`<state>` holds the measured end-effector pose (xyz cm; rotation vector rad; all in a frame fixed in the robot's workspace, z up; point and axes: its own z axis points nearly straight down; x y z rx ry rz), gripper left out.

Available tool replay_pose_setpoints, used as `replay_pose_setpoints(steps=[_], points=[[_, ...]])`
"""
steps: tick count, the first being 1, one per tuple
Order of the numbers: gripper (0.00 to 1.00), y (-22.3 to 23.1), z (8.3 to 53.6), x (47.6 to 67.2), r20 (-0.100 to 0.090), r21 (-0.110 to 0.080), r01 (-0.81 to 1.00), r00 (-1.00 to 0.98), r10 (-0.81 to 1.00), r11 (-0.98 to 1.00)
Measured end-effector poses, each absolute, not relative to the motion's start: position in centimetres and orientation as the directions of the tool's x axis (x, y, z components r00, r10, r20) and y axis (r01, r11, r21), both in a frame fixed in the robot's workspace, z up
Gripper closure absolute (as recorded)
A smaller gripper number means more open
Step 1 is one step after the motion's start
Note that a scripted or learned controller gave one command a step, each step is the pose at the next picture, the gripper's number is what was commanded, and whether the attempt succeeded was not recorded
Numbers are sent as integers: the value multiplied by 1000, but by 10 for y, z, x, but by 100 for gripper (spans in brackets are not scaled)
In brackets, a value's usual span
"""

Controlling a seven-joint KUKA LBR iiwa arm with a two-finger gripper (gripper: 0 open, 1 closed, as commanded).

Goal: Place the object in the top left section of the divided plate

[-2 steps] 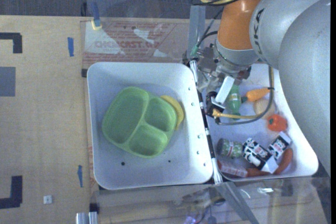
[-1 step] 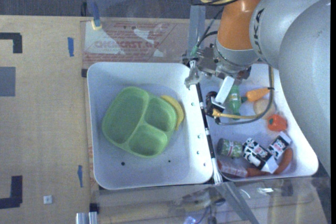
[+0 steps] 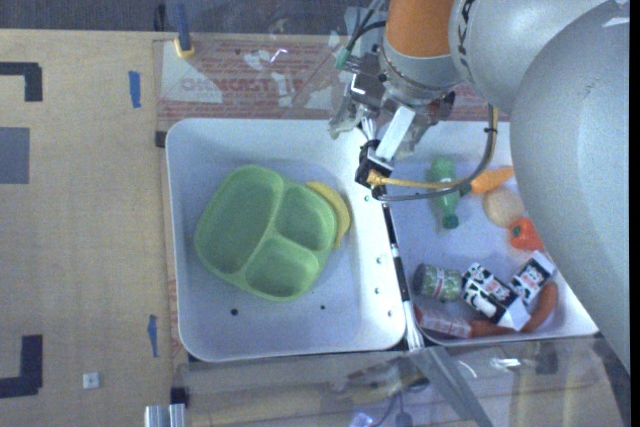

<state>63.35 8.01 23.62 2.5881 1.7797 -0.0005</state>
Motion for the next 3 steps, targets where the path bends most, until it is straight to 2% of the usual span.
replay_pose_setpoints(steps=[1,2,3], points=[[100,82,246,634,-2,1,935,354,935,-354],[100,28,199,578,-2,-5,785,619,785,-619],[100,34,239,618,0,2,950,311,950,-311]])
